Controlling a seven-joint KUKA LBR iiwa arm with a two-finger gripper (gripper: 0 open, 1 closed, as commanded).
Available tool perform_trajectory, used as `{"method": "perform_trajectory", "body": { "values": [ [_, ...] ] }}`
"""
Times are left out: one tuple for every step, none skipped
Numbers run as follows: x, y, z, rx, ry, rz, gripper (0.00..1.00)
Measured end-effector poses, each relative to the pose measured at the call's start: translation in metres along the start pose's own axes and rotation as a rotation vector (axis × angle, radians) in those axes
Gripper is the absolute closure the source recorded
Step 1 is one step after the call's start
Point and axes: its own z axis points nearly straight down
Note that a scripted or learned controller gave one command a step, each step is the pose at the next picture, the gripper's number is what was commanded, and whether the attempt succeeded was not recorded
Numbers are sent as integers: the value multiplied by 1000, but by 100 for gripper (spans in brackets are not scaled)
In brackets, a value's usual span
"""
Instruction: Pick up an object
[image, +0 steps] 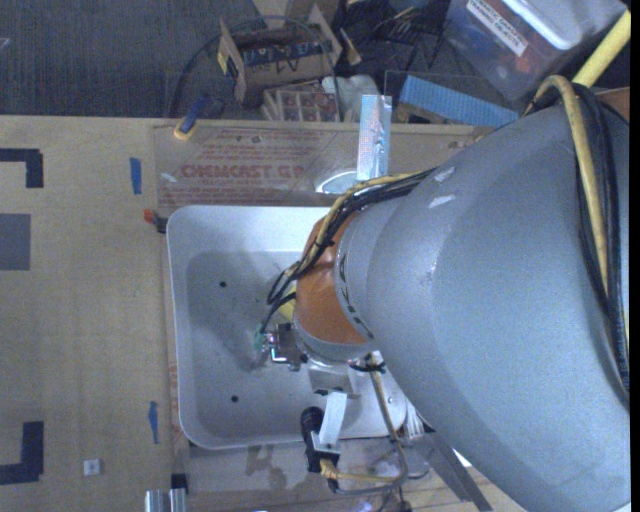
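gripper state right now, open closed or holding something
Gripper: cannot be told; the arm mostly covers it from above, over the white bin.

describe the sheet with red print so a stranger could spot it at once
Find the white bin on the wooden bench. Along its far rim, toward the view's top, lies a flat clear sheet. It alone bears red lettering; the blue tape to its left is small and plain.

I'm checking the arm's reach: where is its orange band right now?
In the camera view, the orange band hangs over the white bin near the picture's centre, and the bin's bare floor shows to its left.
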Motion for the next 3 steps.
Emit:
{"method": "perform_trajectory", "body": {
  "values": [
    [-5,15,0,8,8,181,0],
    [11,4,-72,16,0,143,0],
    [53,2,-1,7,4,18,0]
  ]
}}
